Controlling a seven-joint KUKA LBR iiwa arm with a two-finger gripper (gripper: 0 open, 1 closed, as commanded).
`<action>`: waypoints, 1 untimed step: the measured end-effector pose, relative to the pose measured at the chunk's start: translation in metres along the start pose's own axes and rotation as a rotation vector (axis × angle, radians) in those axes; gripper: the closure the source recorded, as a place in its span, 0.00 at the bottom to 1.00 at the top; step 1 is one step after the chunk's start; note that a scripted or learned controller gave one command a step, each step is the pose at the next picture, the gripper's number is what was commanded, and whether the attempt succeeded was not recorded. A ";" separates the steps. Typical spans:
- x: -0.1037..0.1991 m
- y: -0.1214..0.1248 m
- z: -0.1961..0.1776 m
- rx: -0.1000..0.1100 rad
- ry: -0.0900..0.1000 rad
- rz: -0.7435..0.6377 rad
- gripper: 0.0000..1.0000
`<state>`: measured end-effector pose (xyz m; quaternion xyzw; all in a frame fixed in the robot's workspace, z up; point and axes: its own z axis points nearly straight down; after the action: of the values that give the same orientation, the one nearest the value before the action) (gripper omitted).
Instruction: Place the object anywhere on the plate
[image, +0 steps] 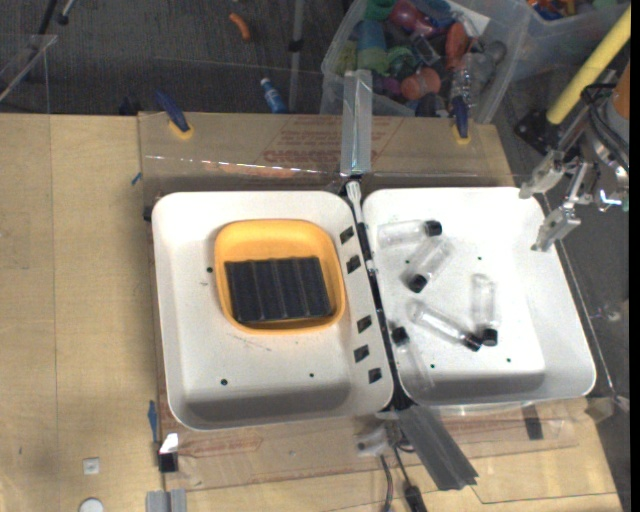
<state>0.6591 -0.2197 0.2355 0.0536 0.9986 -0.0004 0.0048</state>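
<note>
Leftward, the left bin (190, 380) holds one orange plate (278, 240) with a dark ridged insert (277, 288), bare white floor open around it. Across the divider, the right bin (560, 350) holds four clear vials with black caps (423, 268), scattered apart near its middle. At the far right edge the gripper (556, 222) hangs over the bin's rim, partly cut off, and whether it is released or clenched I cannot tell

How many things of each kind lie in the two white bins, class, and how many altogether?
Clear vials with black caps: 4, in the right bin (first at, then)
Orange plate: 1, in the left bin
Dark ridged block: 1, on the plate
Total: 6
</note>
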 end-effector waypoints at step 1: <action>-0.002 0.000 -0.001 0.000 -0.001 -0.079 0.00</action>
<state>0.6613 -0.2201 0.2364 0.0142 0.9999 -0.0006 0.0052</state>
